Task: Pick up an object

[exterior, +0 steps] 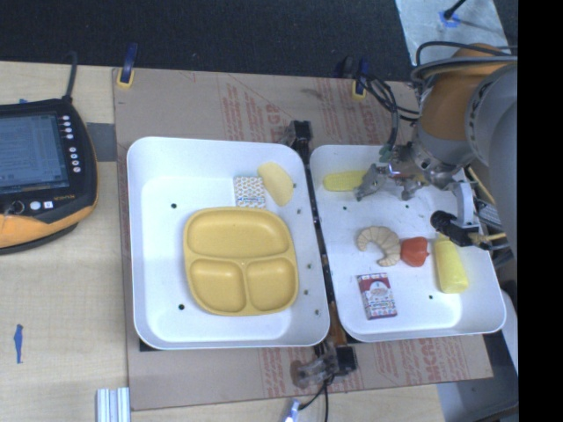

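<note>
Nothing is lifted yet. The claw is hung spread and bare over the right bin, near the yellow piece; croissant and tomato are left lying. Grasp still to be made.

Two white bins side by side on the table. Left bin: yellow divided tray in the middle, small patterned packet above it, pale yellow piece just right of the packet. Right bin: yellow item at the upper left, croissant mid-bin, red item touching the croissant's right side, yellow block just right of that, red-and-white carton lower down. Gripper sits over the right bin's upper part, near the yellow item, nothing visibly held. Grey arm with orange band enters from the right. Handheld control pad rests on the table at far left.
</note>
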Robot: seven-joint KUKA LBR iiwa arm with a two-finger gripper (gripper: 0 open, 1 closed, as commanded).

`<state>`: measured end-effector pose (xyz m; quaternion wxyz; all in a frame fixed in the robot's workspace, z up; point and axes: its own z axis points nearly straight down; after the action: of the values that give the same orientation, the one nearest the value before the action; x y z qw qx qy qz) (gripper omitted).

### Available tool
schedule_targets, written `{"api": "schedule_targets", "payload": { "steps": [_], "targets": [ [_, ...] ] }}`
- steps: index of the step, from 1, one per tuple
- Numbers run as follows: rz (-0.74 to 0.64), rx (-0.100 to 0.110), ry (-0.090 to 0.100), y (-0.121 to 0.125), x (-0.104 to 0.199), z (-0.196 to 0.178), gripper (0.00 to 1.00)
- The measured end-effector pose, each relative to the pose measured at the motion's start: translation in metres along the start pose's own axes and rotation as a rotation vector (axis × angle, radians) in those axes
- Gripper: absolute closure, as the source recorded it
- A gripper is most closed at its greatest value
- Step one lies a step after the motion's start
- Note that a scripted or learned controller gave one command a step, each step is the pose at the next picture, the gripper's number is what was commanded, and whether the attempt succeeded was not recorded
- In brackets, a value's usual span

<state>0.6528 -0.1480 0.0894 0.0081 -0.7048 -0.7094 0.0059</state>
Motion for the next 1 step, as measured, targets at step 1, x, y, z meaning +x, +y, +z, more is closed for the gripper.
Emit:
{"api": "schedule_targets", "payload": {
  "steps": [1],
  "targets": [
    [0.002,-0.019,-0.002,0.0026,0.0826,-0.1034,0.00]
  ]
}}
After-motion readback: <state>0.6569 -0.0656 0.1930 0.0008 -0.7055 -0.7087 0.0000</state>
